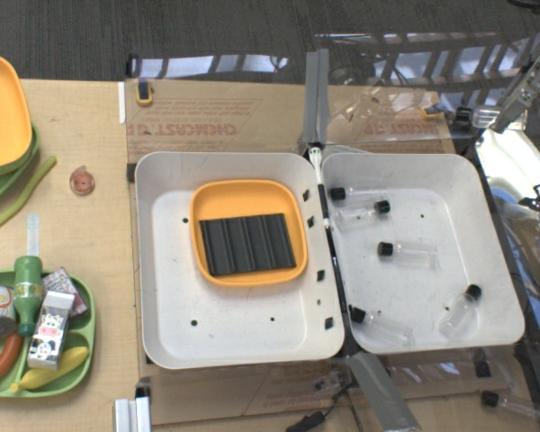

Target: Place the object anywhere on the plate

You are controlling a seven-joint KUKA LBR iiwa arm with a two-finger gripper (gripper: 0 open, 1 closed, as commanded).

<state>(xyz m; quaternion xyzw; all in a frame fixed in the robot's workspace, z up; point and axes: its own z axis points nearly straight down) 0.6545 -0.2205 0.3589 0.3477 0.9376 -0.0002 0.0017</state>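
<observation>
Two shallow white bins sit side by side on the bench: the far bin (162,331), away from the side the arm reaches in from, and the near bin (495,241) on the arm's side. One yellow plate (207,207) lies in the upper middle of the far bin, flat on the floor and clear of the walls. One dark grey ribbed object (248,244), rectangular with lengthwise grooves, lies flat on the plate's centre, wholly inside the rim. The gripper's state cannot be told from this view. Five clear vials with black caps lie scattered on the floor of the near bin: one vial (349,193) near its upper corner beside the divider, a second (374,209) just beside it, a third (405,254) near the centre, a fourth (461,309) toward the lower corner on the arm's side, and a fifth (373,324) along the lower edge. All lie on their sides and apart from one another. Beyond the far bin, on the tan bench top, rest a green tray (76,367) of toy food, a stack of yellow and green dishes (0,115) at the edge, and a small pink item (83,181) between them. Brown cardboard (216,120) with reversed lettering lies behind the bins.
</observation>
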